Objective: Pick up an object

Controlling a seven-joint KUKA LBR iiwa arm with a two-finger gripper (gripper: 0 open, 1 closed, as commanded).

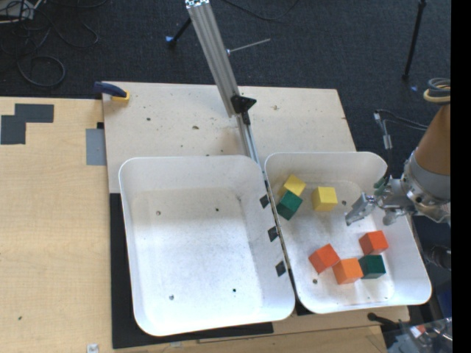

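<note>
Camera view: tool (362, 210) at right bin's (412, 291) mid-right, finger state unclear, should center over yellow cube (324, 198) w/ straight drop.

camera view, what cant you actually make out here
- Two-finger gripper, camera view: too small and blurred to judge its state.
- Grey arm: cut off by the right edge.
- Green wooden cube: partly covered by the yellow cube lying against it.
- Right white bin: front rim glare washes out detail.
</note>
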